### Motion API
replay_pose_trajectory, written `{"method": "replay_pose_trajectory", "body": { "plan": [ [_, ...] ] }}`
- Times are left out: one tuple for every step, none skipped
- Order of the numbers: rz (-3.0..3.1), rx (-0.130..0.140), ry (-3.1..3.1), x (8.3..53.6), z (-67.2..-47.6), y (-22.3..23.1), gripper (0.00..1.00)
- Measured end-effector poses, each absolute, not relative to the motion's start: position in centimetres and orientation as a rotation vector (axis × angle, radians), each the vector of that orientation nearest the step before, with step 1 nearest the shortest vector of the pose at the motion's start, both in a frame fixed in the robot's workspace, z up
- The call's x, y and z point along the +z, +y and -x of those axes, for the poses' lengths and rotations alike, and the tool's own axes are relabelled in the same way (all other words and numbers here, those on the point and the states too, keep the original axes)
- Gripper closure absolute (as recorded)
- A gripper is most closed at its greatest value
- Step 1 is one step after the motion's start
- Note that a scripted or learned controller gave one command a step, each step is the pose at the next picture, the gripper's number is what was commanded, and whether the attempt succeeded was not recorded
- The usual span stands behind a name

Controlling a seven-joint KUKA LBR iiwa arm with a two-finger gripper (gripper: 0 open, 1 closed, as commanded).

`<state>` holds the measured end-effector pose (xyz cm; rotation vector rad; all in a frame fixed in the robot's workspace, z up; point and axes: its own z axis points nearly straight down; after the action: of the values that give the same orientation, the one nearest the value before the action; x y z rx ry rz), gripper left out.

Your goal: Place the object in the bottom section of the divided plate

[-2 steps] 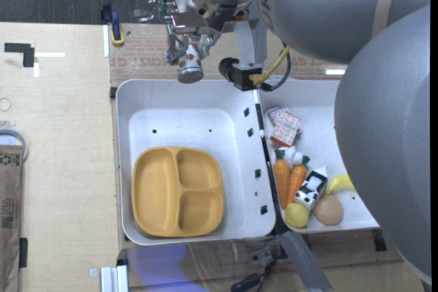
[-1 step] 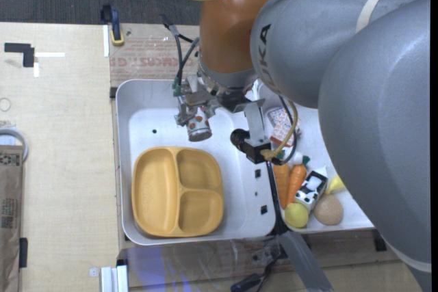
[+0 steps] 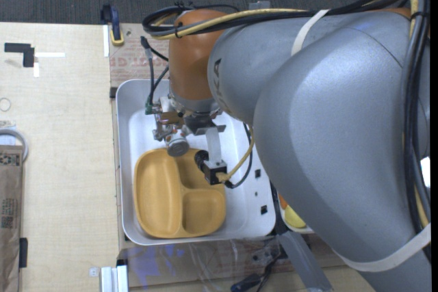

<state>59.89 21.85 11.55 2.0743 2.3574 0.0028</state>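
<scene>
Grey and bulky, the arm (image 3: 321,126) sweeps in from the right and covers most of the frame, its orange band (image 3: 195,51) sitting just above the wrist. Below that band the gripper (image 3: 183,137) hangs over the upper part of a white bin (image 3: 130,147), its metal parts pointing down toward the yellow divided plate (image 3: 178,198). Whether it is wide, narrow or holding anything cannot be told from this angle, since the wrist hardware and cabling crowd around its tip. A small grey round piece (image 3: 178,146) at its lower end lies over the plate's top rim; contact cannot be judged. A black fitting (image 3: 211,171) with a cable loop hangs just below and to the right of the gripper, over the plate's upper right section.

The plate lies directly below the gripper, in the bin's lower half, with one long section on the left and two smaller ones on the right. The object meant for the plate cannot be made out. A bit of yellow (image 3: 293,217) peeks out under the arm, well to the gripper's lower right, mostly hidden. Yellow and black cables (image 3: 226,14) run along the arm's top edge.
</scene>
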Motion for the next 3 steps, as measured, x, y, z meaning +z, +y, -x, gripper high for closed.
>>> {"method": "replay_pose_trajectory", "body": {
  "plan": [
    [-2.161,-0.008,2.283,13.4,-53.5,21.8,1.00],
    [-2.166,-0.009,2.278,17.9,-47.7,22.0,1.00],
    [-2.167,-0.009,2.278,17.8,-47.7,21.9,0.00]
  ]
}}
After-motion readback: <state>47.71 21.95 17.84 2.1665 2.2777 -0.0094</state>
